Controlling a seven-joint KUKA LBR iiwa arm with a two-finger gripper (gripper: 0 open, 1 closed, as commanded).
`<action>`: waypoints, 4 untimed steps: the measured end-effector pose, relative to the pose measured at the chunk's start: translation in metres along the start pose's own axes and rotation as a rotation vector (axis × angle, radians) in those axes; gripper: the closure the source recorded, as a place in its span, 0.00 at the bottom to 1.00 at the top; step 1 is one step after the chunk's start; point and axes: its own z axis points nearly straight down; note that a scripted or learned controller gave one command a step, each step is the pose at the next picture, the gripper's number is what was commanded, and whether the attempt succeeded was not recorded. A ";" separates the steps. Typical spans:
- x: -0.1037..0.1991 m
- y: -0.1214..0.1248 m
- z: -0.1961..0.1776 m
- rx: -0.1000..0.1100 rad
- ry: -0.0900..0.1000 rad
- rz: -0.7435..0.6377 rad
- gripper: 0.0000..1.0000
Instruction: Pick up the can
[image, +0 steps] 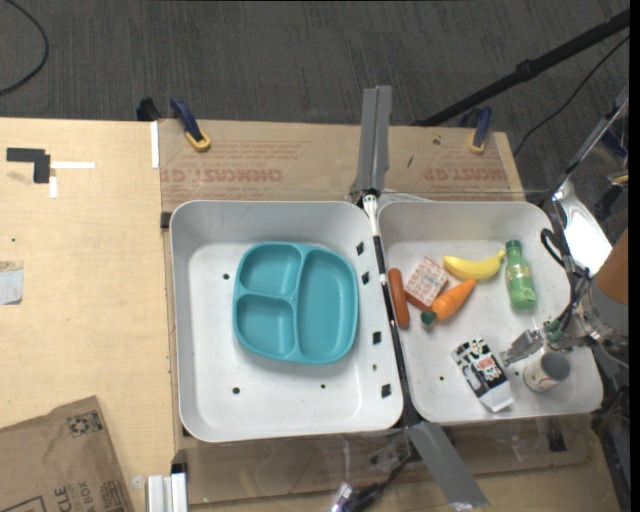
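Can (546, 372) sits in the right bin (440, 400), near-right corner, seen end-on from above. Claw (535, 345) is low at that corner, right up against the can's left side; one metallic finger (522, 347) shows just left of it. Can't tell whether the claw is spread or pinching from this angle.

Same bin: small carton (481, 372) just left of the can, green bottle (519, 275), banana (474, 265), carrot (450, 300), hot dog (399, 297), pink box (426, 280).

Left bin (200, 400) holds a teal divided plate (297, 302). Both bins sit on the bench (80, 300).
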 end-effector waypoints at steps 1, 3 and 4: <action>-0.001 0.000 -0.006 0.003 0.001 0.002 1.00; 0.014 0.023 -0.107 0.003 -0.002 0.336 0.00; 0.003 0.000 -0.094 0.004 -0.001 0.292 0.00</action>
